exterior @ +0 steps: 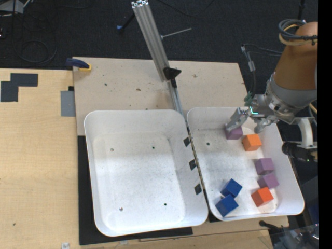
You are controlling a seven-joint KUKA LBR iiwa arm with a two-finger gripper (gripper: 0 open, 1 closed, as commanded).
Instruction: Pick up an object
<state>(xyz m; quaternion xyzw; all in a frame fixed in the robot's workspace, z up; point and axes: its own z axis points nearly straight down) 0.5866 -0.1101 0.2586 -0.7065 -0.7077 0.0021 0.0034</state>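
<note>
While the arm's upper part is cut off at right, the gripper [248,121] hangs low in the right bin [218,154], fingers spread, one finger touching a purple block [234,133].

No readable text, labels, brand names, numbers or signs anywhere in the camera view. Nothing legible on any surface at this resolution.
</note>
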